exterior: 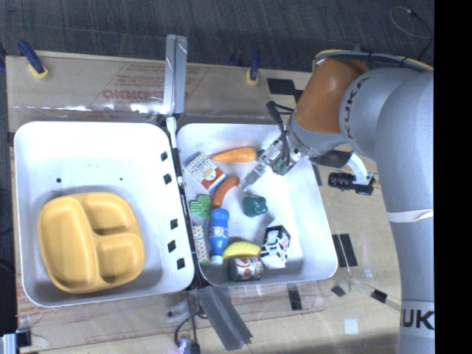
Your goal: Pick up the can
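Right bin point(313, 220): can point(245, 269) at front edge, label unreadable; hand point(254, 177) open, apart.

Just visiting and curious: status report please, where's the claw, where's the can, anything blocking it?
Gripper low over right bin's upper middle, holding nothing visible. Can lying at bin's near edge, untouched. Banana and cow-patterned carton crowd against it.

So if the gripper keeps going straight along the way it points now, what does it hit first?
Probably the red sausage: the gripper points down-left toward it. Depth is unclear from above, so it might meet the bin floor first. The can lies off that line.
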{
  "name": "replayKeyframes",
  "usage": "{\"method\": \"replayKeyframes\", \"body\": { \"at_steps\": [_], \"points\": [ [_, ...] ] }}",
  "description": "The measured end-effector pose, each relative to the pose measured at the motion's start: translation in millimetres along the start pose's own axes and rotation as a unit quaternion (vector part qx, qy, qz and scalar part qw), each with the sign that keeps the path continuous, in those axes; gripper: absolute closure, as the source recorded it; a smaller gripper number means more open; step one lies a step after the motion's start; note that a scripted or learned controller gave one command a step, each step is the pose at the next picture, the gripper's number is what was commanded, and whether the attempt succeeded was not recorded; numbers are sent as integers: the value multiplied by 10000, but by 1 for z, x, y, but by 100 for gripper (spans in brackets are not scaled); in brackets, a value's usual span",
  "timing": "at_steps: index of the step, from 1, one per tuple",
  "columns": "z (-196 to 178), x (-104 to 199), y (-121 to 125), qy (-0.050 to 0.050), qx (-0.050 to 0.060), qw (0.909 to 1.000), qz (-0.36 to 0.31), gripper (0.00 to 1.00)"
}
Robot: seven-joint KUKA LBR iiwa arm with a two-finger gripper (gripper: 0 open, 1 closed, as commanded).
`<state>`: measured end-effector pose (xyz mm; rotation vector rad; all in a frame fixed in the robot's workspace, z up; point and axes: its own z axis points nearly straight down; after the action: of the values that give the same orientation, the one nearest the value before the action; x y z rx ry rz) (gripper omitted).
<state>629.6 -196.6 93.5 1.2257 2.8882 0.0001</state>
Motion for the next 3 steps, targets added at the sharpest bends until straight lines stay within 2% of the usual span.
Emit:
{"method": "replayKeyframes", "body": {
  "at_steps": [1,2,3],
  "points": [
    [-94,-26,7,3,3,10000,70,0],
    [-47,17,-36,17,10,10000,-85,0],
    [-4,-5,-13,9,6,10000,-88,0]
  ]
}}
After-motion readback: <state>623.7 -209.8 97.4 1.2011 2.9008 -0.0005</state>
